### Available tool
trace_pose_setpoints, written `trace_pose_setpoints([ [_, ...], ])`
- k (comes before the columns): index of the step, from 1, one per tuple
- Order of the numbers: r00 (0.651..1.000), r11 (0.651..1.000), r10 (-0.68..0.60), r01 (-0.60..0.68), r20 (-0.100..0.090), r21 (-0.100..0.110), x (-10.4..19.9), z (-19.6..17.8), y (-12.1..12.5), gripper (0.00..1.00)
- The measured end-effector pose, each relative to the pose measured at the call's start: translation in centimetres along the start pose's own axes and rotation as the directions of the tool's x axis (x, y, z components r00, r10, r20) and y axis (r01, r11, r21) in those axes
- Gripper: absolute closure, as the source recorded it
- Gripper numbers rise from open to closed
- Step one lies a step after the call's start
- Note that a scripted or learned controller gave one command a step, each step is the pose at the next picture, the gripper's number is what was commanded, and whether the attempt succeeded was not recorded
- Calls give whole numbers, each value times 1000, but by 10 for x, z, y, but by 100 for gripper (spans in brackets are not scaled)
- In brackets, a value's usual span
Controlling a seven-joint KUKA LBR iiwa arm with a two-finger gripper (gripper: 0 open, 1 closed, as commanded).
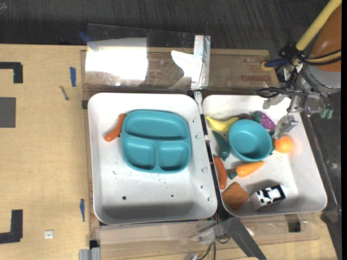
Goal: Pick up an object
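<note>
My gripper (286,124) hangs over the right bin (309,169) near its back right part, just above a small orange ball (283,144) and right of a teal bowl (249,140). Purple grapes (267,121) lie just left of the gripper. A yellow banana (221,124) rests behind the bowl. In front of the bowl lies a carrot (249,169). Nearer the front edge lie a brown bread piece (235,195) and a black-and-white toy (269,195). Nothing shows in the gripper's grasp.
The left bin (103,183) holds a teal divided plate (156,140) and an orange sausage (114,128) at the plate's left. An orange stick (220,172) and a dark green piece (221,144) lie along the right bin's left wall. A clear plastic sheet (162,64) stands behind the bins.
</note>
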State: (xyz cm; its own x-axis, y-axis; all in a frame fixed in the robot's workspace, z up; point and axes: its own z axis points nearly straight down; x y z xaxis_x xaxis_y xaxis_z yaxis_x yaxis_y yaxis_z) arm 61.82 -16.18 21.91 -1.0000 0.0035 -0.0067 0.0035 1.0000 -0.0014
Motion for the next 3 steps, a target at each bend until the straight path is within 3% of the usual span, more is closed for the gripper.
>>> trace_pose_setpoints([
  [1,992,992,-125,125,-9,-4,22,120,-50,0],
  [2,991,991,-130,130,10,3,16,102,-48,100],
  [3,999,999,-38,38,1,-3,-42,126,-8,100],
])
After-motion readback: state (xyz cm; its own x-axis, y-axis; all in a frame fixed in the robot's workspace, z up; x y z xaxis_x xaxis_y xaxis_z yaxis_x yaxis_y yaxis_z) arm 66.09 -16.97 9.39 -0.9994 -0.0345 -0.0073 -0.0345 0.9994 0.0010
